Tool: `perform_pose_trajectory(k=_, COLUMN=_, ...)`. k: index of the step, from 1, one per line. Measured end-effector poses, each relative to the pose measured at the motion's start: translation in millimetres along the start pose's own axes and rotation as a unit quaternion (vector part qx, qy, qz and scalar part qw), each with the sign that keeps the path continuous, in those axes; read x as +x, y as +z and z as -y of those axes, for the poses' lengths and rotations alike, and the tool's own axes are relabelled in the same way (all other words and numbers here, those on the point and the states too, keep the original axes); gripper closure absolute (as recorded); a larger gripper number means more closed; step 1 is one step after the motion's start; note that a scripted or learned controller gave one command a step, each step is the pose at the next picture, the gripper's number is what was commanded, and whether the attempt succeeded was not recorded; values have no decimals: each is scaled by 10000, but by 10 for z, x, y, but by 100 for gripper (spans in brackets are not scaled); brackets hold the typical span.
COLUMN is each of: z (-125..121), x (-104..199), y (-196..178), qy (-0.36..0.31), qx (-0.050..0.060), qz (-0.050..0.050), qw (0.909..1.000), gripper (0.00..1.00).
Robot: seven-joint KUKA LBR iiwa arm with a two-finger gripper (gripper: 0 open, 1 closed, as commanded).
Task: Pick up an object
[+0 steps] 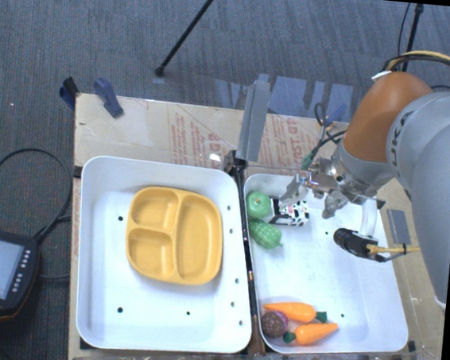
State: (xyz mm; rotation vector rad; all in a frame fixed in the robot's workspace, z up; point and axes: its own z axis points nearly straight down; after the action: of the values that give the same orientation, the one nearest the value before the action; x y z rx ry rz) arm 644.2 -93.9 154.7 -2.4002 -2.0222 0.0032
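My gripper [312, 199] hangs over the back of the right bin [372, 299], open, with nothing between its fingers. Just below its left finger [294, 190] lies a small black-and-white block [292, 214]. Left of that block, a green round fruit [258, 204] rests against the bin's left wall, and a bumpy green vegetable [266, 235] lies in front of it. At the bin's front lie two orange carrots [292, 309] [315, 332] and a dark reddish ball [274, 324].
The left bin [98, 282] holds a yellow three-compartment plate [176, 234]. A black cable plug [354, 242] hangs from the arm over the right bin. A grey upright post [252, 126] stands behind the gap between the bins.
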Motion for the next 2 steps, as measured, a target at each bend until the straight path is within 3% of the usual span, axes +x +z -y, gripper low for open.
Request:
perform_pose_trajectory(k=1, z=-13, x=34, y=417, qy=24, qx=-47, qz=21, qw=10000, gripper=0)
perform_pose_trajectory(k=2, z=-68, x=-80, y=551, qy=357, qx=-68, qz=-11, qw=9993, gripper=0)
